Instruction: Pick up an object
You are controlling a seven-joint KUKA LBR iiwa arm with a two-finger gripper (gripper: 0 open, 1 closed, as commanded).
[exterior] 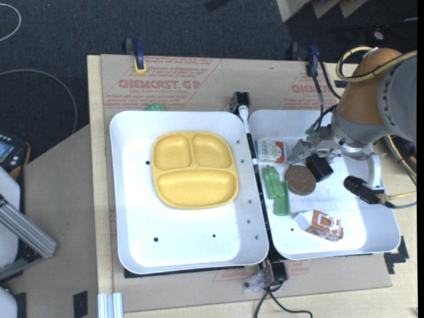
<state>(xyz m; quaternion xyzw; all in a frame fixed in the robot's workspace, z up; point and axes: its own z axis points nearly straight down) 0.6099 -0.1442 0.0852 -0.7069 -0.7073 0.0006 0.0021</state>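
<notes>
We see the gripper low in the right bin, brown disc just beside it; can't tell its grip state.

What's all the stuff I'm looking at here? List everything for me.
Bins: two, white, side by side on the bench.
Divided plate: one, yellow, three compartments, in the left bin.
Green block: one, right bin, along its left wall.
Round disc: one, brown, right bin, middle.
Packets: two, white with orange print, right bin; one at the back, one at the front.
Clamps: blue and yellow, at the board's back edge.
Arm: grey and orange, gripper over the right bin.
</notes>
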